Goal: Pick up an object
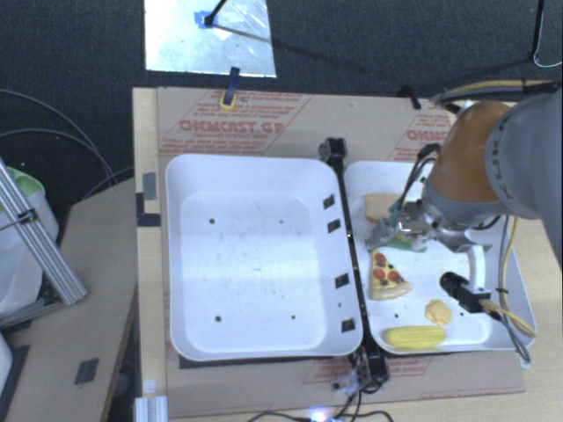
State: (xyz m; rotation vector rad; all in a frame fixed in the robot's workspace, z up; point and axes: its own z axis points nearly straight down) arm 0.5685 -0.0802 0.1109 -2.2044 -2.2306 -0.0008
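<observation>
hand (393,233) low in right bin (501,337), mid-right of frame, just above pizza slice toy (387,277); grip state: cannot tell. approach step, nothing visibly grasped. next: descend onto slice, clench, lift straight.

Metal sheet (209,23) (floor, beyond bench)

I read "CHEMCAST GP" in red on the brown sheet (230,126) at twelve o'clock of the left bin (255,258), repeated partly hidden toward two o'clock.
</observation>
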